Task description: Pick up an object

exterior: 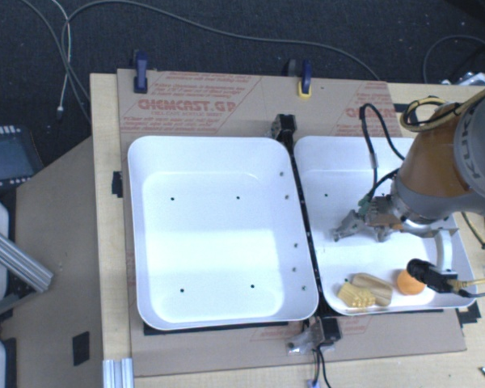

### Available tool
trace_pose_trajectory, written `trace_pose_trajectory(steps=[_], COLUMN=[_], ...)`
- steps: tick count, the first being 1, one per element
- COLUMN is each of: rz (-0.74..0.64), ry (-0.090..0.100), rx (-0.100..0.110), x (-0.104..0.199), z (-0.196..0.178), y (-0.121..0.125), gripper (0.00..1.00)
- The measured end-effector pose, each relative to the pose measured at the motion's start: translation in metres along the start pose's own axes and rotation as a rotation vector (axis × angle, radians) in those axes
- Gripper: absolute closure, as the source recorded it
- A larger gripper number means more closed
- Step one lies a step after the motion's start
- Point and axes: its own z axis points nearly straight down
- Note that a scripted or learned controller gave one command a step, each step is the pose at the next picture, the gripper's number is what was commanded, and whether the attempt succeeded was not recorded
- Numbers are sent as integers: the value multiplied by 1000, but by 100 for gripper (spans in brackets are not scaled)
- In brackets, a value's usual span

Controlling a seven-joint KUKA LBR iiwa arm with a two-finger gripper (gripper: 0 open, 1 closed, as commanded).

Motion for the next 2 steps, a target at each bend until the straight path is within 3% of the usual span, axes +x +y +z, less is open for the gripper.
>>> trace_pose_trajectory(steps=[1, 2], rz=[-2, -1], ry=[-2, -1], rx=[-5, -4], x=[-57, -74], z=[-1, -15], y=[65, 23], gripper=[0, 0])
